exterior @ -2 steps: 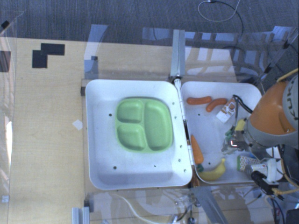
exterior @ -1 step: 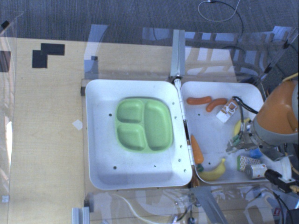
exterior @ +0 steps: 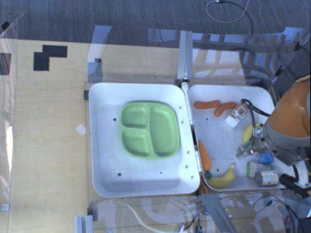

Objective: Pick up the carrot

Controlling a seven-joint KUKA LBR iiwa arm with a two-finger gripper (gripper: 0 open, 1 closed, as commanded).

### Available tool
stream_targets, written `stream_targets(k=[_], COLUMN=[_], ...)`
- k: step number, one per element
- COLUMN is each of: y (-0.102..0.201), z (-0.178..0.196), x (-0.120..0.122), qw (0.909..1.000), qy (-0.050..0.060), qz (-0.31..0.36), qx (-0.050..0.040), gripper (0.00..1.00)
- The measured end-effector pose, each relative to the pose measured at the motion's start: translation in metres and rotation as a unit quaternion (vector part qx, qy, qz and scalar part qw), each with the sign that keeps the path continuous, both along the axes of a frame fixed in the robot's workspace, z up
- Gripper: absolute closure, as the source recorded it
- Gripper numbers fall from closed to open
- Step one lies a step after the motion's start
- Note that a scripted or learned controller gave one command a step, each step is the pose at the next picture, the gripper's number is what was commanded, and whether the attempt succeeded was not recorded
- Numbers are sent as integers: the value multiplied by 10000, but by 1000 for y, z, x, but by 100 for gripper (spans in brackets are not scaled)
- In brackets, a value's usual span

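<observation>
The carrot (exterior: 204, 156) is a slim orange piece lying lengthwise along the left wall of the right bin (exterior: 214, 130), just above a banana (exterior: 222, 177). My gripper (exterior: 247, 150) hangs low over the right half of that bin, well to the right of the carrot and apart from it. It sits among a yellow item (exterior: 248, 132), a blue item (exterior: 266, 158) and a green packet (exterior: 254, 168). The grey arm with its orange band (exterior: 291, 115) covers the bin's right edge.
The left bin (exterior: 104, 178) holds a green divided plate (exterior: 148, 130). Two red sausages (exterior: 216, 106) and a small white carton (exterior: 236, 116) lie at the back of the right bin. A silver can (exterior: 267, 177) lies on its side at the front right. A black cable (exterior: 252, 108) loops near the carton.
</observation>
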State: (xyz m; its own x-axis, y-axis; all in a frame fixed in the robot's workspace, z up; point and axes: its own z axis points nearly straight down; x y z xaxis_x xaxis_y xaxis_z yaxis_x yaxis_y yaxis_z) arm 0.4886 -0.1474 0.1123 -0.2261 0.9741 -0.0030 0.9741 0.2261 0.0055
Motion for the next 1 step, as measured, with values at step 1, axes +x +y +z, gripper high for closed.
stream_targets(k=[1], y=[106], z=[73], x=[30], qw=[9994], qy=[-1], qz=[335], qx=[7], gripper=[100])
